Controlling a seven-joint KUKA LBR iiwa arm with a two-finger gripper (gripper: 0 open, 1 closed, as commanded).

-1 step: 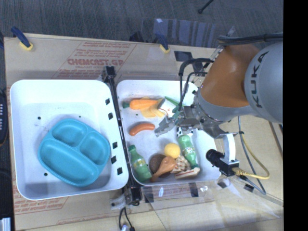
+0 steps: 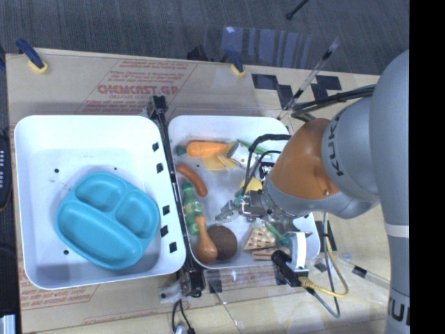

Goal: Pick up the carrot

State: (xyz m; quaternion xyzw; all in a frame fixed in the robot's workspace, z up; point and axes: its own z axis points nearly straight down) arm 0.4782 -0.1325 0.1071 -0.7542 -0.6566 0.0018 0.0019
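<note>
While a glossy blue sectioned tray [image 2: 108, 218] is lying in the left bin [image 2: 28, 186], the smooth tapered carrot [image 2: 203, 148] is resting at the right bin's [image 2: 208, 122] far end, and the metal gripper [image 2: 233, 211] is hovering nearby, fingers unreadable.

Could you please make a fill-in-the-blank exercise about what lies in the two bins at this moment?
1. The carrot lies in the ______ bin, near its far wall.
2. The left bin holds a sectioned tray whose colour is ______.
3. The sausage lies ______ the carrot, closer to the camera.
4. The arm with its orange band hangs over the ______ bin.

Missing words: right; blue; below; right
</note>
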